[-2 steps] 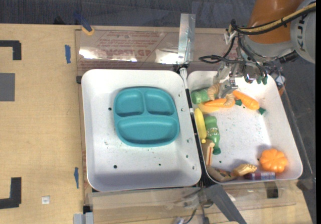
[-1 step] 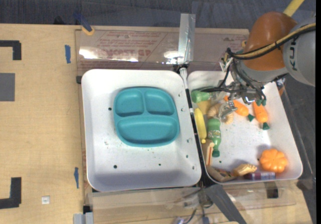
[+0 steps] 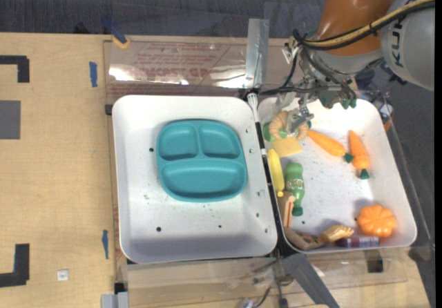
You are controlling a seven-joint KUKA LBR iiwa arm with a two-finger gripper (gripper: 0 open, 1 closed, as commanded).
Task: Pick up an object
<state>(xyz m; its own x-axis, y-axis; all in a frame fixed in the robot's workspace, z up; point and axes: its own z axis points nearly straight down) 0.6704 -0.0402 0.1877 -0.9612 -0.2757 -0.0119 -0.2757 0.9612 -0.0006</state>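
Gripper (image 3: 302, 119) sits low in the upper-left part of the right bin (image 3: 397, 182), under the grey arm w/ orange band (image 3: 359, 3) coming in from upper right of frame; wrist and cables hide the tips, so can't tell how wide it's set or whether anything is caught in it. Right at it lies a tan ring-shaped toy (image 3: 284, 128), touching or nearly so, likely the target, tho that's a guess. Looks like light hollow plastic, stiff, smooth; prob best pinched across one side of the ring rather than over the whole width. Just below: yellow banana-like piece (image 3: 275, 170) along the bin's left wall, and a green bottle (image 3: 295, 186) beside it, both close enough to get nudged. Two carrots mid-bin: one (image 3: 327, 143) lying slanted, other (image 3: 358, 152) further right; tapered and slick, would tend to squirt out unless grabbed at the thick end. Orange pumpkin (image 3: 376, 220) lower right, round, hard to clamp. Left bin (image 3: 131, 224) holds a teal divided plate (image 3: 202, 159), flat, poor pick for two fingers.
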